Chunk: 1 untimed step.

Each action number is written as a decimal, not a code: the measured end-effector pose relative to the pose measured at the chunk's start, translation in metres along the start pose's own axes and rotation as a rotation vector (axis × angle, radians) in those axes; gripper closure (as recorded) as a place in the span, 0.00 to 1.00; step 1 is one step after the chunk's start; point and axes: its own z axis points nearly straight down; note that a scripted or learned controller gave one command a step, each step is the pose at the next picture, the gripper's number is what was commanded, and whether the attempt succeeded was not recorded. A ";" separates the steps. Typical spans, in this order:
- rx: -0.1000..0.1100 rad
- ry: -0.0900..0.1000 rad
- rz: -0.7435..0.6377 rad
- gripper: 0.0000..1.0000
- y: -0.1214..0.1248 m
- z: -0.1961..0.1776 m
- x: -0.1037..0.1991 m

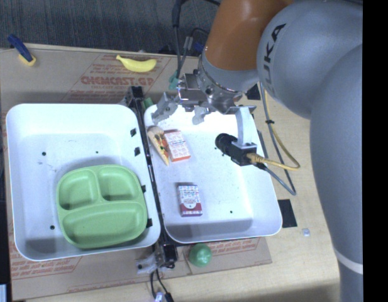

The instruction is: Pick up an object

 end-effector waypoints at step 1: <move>0.000 -0.001 0.000 0.00 0.050 -0.041 -0.019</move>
